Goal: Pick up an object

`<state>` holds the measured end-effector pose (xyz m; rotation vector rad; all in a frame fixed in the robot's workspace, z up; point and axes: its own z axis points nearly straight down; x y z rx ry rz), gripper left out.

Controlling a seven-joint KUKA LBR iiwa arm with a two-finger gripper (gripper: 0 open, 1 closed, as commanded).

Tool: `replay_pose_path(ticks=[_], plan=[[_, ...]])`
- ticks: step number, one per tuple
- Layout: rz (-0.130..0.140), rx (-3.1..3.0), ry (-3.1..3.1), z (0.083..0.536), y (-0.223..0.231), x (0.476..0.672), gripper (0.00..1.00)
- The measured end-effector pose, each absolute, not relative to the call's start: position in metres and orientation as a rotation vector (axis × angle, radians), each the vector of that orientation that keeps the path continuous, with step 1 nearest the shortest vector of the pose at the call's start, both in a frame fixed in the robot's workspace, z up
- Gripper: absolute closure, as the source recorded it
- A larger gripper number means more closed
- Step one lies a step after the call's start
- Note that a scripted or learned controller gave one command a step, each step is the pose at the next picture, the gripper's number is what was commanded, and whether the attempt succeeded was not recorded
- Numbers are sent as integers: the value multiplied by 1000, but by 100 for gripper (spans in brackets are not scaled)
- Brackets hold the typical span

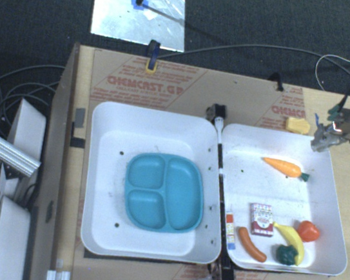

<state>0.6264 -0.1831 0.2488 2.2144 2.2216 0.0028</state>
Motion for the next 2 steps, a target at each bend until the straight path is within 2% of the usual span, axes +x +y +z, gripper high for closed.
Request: replay_pose_path(ticks=[1,2], plan=[[2,2214,2226,215,-144,643,100],[0,2218,2222,191,-182,620,100]])
